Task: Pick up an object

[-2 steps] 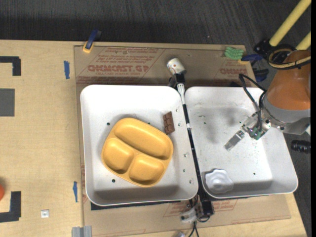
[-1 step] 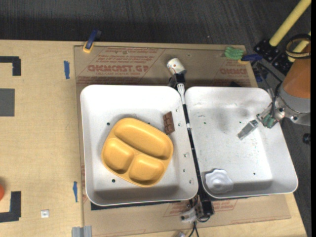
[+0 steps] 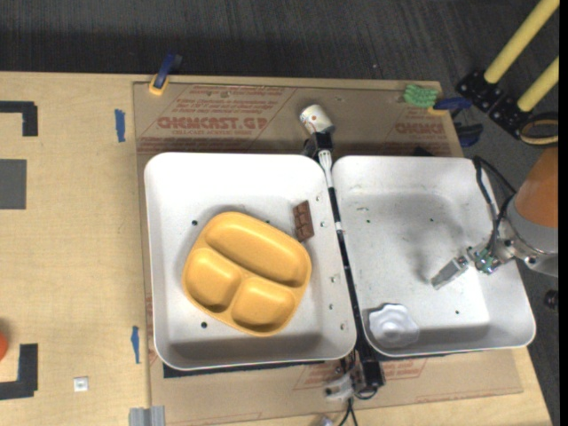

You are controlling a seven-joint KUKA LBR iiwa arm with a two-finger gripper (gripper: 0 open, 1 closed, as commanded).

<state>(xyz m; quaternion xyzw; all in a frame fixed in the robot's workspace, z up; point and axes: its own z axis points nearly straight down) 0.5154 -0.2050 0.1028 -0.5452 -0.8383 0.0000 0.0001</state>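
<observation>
- Our gripper [image 3: 448,272] sits low over the right bin [image 3: 510,322], near its right side, reaching in from the arm's orange-banded wrist at the edge of the view.
- We cannot tell how wide it is set, and we see nothing caught in it; the bare white floor shows around the tip.
- We find the candidates elsewhere: a clear plastic lid [image 3: 392,324] lies in the right bin's front left corner, well apart from the tip.
- We see a yellow divided tray [image 3: 246,272] filling much of the left bin [image 3: 164,238], with a small brown block [image 3: 303,221] just beside its upper right edge.
- We judge the main risk to be closing on empty floor, since nothing lies under the tip.
- We also expect trouble with the lid: it looks thin and slippery, and tucked against the wall it could slide away.
</observation>
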